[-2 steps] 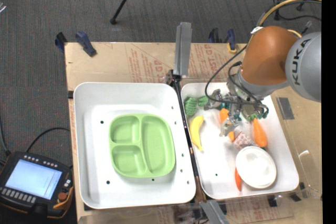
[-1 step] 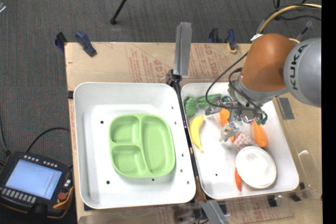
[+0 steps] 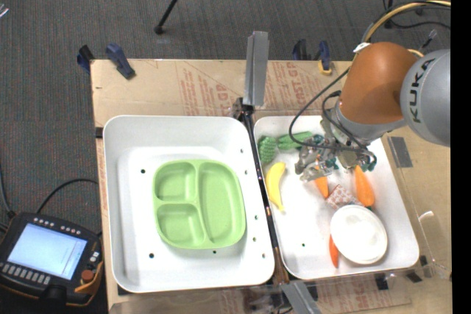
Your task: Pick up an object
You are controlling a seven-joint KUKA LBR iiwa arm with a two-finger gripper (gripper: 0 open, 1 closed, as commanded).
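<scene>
Two white bins sat side by side on the bench. The left bin (image 3: 121, 232) held a light green divided plate (image 3: 199, 204) with three compartments, lying flat near the bin's middle.

The right bin (image 3: 397, 224) held the loose items. A yellow banana (image 3: 275, 184) lay against the bin's left wall, long axis running roughly front to back. Just behind it, near the back left corner, was a green brush-like toy (image 3: 276, 145), bristled end toward the divider. A white bowl (image 3: 358, 234) sat upright toward the front right. A small orange piece (image 3: 333, 252) touched the bowl's left rim, partly tucked under it. An orange carrot (image 3: 363, 187) lay just behind the bowl on the right side. A pinkish speckled object (image 3: 341, 195) lay between the carrot and a second small orange piece (image 3: 322, 187); what it was could not be resolved.

The arm (image 3: 383, 88) reached in from the right, orange band over the back of the right bin. The gripper (image 3: 321, 163) was low over the middle of that bin, directly above the small orange piece and beside the speckled object. The mechanism was cluttered with cables, and whether it was released or clenched could not be told; nothing was seen gripped.

A teach pendant (image 3: 48, 255) lay on the floor at the lower left.
</scene>
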